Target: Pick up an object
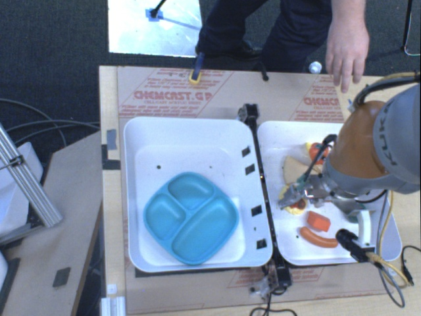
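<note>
A blue divided plate (191, 216) is lying in the left bin (141, 143), while the gripper (294, 199), its opening unreadable, is hovering over toy food (318, 237) in the right bin (283, 131).

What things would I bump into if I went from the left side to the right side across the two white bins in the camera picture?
Left bin's wall → blue divided plate → black clips between the bins → gripper → orange block → grey and orange arm.
</note>
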Tool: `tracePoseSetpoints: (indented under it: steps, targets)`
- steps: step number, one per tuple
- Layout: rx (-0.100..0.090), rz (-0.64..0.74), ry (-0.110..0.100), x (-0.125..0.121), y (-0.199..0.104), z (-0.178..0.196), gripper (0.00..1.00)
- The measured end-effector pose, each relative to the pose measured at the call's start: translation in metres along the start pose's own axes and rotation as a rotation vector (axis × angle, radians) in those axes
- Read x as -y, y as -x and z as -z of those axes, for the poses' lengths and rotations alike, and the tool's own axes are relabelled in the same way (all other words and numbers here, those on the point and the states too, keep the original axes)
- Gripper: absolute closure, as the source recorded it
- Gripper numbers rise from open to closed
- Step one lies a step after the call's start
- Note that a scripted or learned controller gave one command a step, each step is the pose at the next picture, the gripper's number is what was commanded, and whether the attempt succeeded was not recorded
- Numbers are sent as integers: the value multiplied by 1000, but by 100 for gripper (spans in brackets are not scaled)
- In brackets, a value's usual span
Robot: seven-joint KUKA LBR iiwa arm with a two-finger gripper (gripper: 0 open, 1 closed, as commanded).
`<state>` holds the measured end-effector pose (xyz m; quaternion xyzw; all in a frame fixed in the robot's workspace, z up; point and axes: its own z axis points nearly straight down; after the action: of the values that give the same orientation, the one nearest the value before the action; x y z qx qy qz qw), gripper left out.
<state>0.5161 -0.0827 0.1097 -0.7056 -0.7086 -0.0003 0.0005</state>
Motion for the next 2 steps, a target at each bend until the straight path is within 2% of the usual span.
tracePoseSetpoints:
  steps: [1, 2]
  targets:
    - [0, -2, -1, -8, 1, -27, 0]
    - [1, -4, -1, 31, 2, -26, 0]
